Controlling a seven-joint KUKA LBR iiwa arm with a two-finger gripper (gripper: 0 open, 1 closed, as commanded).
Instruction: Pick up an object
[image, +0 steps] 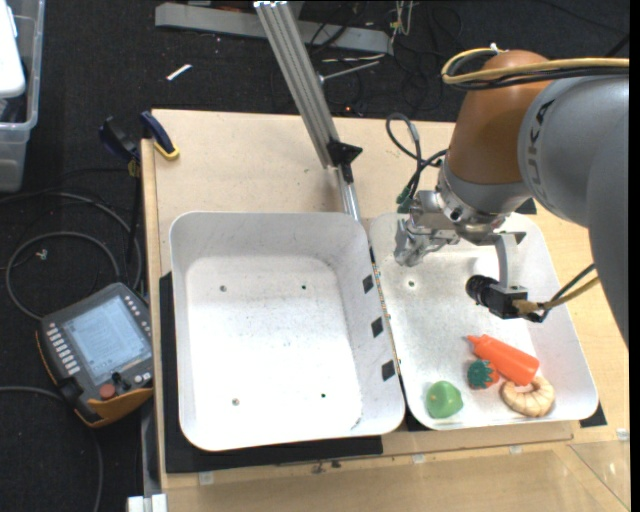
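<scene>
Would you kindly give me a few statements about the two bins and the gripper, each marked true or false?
1. The orange carrot lies in the right bin. True.
2. The green ball lies in the left bin. False: it lies in the right bin, near its front edge.
3. The gripper is over the far end of the right bin, apart from the toys. True.
4. The gripper holds the beige ring. False: the ring lies on the bin floor at the front right corner, beside the carrot.
5. A small dark green piece sits next to the carrot. True.
</scene>
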